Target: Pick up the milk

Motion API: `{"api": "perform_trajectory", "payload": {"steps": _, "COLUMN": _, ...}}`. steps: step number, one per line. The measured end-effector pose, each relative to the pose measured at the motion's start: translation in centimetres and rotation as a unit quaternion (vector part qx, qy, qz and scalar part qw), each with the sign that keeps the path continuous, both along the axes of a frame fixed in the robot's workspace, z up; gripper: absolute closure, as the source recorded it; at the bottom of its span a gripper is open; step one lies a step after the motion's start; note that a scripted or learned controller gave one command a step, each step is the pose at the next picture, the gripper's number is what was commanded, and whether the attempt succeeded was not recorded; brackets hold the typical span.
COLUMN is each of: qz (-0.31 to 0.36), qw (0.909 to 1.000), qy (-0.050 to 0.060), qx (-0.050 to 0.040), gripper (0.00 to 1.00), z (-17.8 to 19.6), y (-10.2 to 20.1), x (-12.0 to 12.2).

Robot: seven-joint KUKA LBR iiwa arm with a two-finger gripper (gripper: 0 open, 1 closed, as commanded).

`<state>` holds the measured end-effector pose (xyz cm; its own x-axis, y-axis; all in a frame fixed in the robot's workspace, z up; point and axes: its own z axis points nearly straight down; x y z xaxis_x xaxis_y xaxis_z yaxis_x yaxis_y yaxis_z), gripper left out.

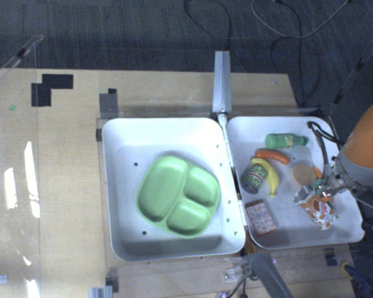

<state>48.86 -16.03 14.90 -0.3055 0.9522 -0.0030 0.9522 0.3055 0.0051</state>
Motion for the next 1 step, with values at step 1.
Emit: {"api": "perform_trajectory", "payload": {"steps": 1, "qz": -0.029, "qw": 0.9996, "qy": 0.000, "qx": 0.0006, "gripper": 1.00, "z": 4.67, "y": 7.00, "x": -0.01}}
